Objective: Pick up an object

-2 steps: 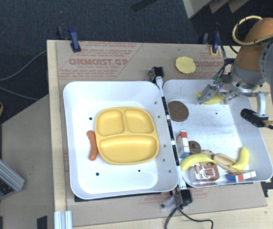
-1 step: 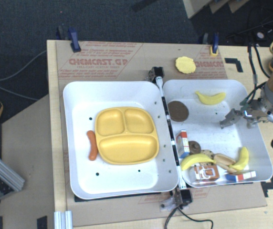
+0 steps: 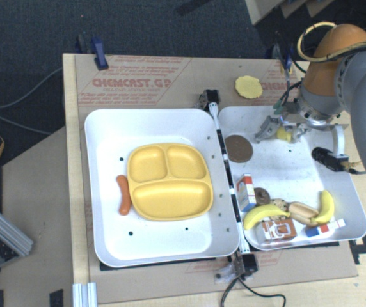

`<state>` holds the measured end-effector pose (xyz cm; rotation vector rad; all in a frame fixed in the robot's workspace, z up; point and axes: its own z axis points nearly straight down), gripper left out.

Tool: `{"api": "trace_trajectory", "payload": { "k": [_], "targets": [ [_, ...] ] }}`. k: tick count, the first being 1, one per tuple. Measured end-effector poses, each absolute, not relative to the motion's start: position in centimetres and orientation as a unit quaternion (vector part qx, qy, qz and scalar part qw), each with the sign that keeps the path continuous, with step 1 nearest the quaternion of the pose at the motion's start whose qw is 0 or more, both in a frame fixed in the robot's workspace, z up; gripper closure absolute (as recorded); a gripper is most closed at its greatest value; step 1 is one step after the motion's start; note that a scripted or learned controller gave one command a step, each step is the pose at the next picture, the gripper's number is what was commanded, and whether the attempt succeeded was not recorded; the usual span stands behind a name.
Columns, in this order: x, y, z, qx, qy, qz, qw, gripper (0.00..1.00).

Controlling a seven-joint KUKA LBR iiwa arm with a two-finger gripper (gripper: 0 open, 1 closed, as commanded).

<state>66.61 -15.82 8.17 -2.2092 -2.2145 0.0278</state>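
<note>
Nearest the camera, a jumble crowds the right bin's point(image 3: 356, 200) near corner: two bananas point(image 3: 264, 213), a hot-dog bun point(image 3: 301, 211), a small carton point(image 3: 246, 191) and flat packets hard to tell apart. Beside it, the left bin point(image 3: 100, 171) carries a yellow divided plate point(image 3: 169, 181) with a sausage point(image 3: 124, 194) just off its left rim. Farther back in the right bin lies a brown disc point(image 3: 238, 148). Above that bin's far end hangs the gripper point(image 3: 284, 128), fingers narrowly parted, nothing visible between them. A yellow disc point(image 3: 249, 87) rests on the bench point(image 3: 138, 82) beyond.
</note>
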Motion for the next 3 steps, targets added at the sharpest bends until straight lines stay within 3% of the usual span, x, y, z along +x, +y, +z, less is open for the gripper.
{"api": "trace_trajectory", "payload": {
  "k": [1, 2, 3],
  "targets": [
    [65.9, -16.1, 8.9, -0.709, -0.705, 0.0104, 0.011, 1.00],
    [65.6, -10.9, 19.3, -0.705, -0.709, -0.0044, -0.005, 1.00],
    [61.9, -4.1, 21.8, -0.705, -0.709, -0.0002, 0.002, 1.00]
  ]
}}
